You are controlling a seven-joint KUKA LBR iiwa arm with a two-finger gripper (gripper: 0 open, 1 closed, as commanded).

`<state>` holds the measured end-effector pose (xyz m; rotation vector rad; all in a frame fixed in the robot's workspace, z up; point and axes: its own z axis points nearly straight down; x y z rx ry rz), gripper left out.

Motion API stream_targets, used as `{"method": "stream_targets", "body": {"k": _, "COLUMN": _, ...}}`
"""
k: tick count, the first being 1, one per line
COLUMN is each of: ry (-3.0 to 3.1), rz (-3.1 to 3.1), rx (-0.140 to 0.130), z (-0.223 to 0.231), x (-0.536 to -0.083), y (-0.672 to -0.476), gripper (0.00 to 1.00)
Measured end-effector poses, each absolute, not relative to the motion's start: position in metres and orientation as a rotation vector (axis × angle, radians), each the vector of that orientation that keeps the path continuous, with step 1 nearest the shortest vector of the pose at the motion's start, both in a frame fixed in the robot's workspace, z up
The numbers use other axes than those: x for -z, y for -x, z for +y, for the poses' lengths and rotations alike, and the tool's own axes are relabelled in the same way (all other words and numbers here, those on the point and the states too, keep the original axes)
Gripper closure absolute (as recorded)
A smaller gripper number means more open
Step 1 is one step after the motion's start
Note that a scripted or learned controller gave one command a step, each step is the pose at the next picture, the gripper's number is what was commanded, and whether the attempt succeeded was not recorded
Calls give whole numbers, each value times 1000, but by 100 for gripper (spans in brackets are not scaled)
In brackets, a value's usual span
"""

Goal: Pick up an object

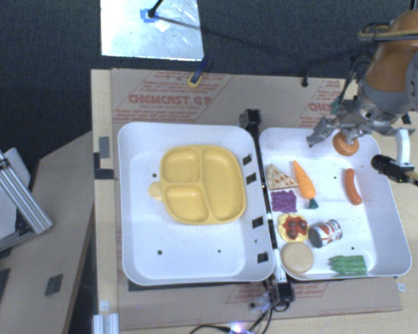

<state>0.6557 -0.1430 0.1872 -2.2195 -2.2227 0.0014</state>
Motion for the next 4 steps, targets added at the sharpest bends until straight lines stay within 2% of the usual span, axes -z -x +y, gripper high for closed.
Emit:
{"method": "stream_targets", "body": {"k": 2, "ry": 2215, "rz": -2225, "rx": -2, "z": -135, "x": -95, "y": -656, "gripper": 0}}
{"method": "stream_targets", "body": {"k": 3, "ry": 2216, "rz": -2226, "rx": -1, "z": -135, "x": -87, "y": -657, "gripper": 0}}
{"method": "stream_targets", "body": {"k": 4, "ry": 2223, "rz": -2233, "rx": -4, "z": -138, "x": -101, "y": -659, "gripper": 100}}
